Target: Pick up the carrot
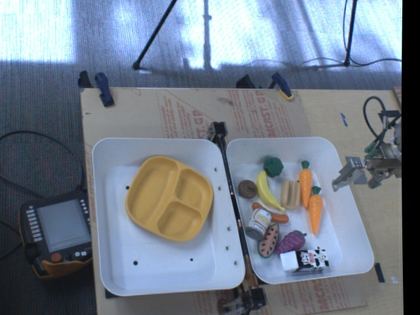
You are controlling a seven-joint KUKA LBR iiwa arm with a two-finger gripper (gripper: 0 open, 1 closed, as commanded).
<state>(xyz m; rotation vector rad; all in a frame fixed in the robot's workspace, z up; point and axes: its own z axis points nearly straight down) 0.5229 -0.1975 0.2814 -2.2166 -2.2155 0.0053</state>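
- Carrot [315, 210] lies in the right bin [351, 241], toward its right side, leafy green top pointing away from the camera and tapered tip toward it; a second carrot [305, 184] sits just beside it to the left and a bit farther back.
- Both are smooth, orange, cone-shaped toy pieces with small green tufts.
- Gripper [344, 176] hangs at the right bin's right rim, reaching in from the right edge, close to the carrots but apart from them.
- Whether its grey metal fingers are spread or closed I cannot tell; nothing sits between them.
- Left of the carrots lie a beige ridged piece [289, 193], a curved yellow banana [266, 191], a knobbly green broccoli [273, 166] and a round brown disc [247, 189].
- Nearer the camera are a small tin can [258, 223], an orange sausage-like piece [271, 213], a watermelon slice [268, 245], a purple eggplant [291, 241] and a black-and-white milk carton [305, 260].
- In the left bin [111, 268] rests a glossy yellow plate [170, 197] with three compartments.
- Both bins are shallow white plastic with rounded corners, set on a pale wooden bench [170, 110].
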